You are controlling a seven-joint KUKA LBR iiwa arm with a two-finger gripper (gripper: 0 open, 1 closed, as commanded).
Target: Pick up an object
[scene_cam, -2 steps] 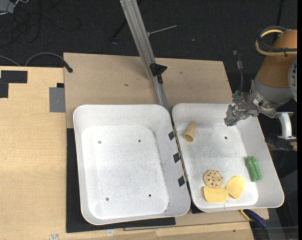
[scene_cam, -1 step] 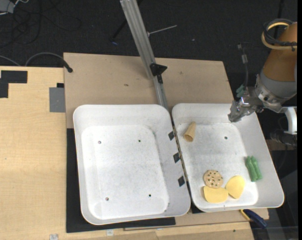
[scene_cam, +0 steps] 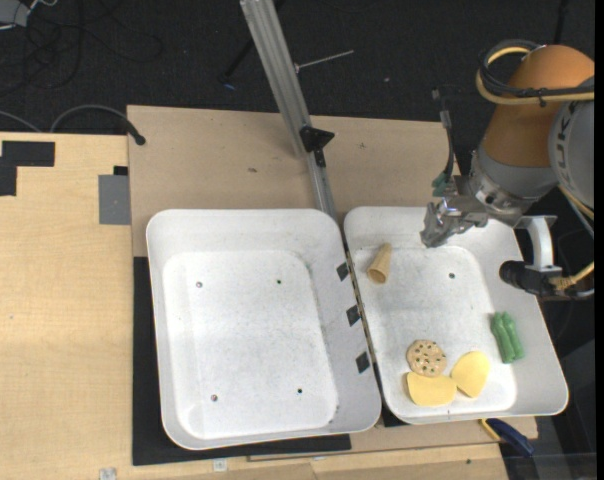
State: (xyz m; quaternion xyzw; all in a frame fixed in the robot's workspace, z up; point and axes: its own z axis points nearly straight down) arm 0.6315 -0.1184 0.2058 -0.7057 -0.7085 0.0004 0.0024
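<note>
At the near edge of the right bin (scene_cam: 542, 393) lie two yellow pieces: a flat slab (scene_cam: 430, 390) and a rounder wedge (scene_cam: 471, 373), touching each other. One brown cookie (scene_cam: 426, 356), dotted with dark holes, sits just behind the slab and touches it. One green stick (scene_cam: 506, 336) rests against the bin's right wall, apart from the yellow pair. Farther back, near the divide between the bins, lies one tan cone (scene_cam: 380, 263), tilted with its narrow end pointing toward the back.

The left bin (scene_cam: 172, 268) stands beside the right one; three black clips (scene_cam: 353, 315) sit along the seam where the two rims meet.

Farthest back, the one gripper (scene_cam: 440, 226) hangs over the rear of the right bin, right of the cone and well apart from it. Whether it is apart or together I cannot tell; nothing shows in its grasp. One metal rail (scene_cam: 282, 83) slants up behind the bins.
</note>
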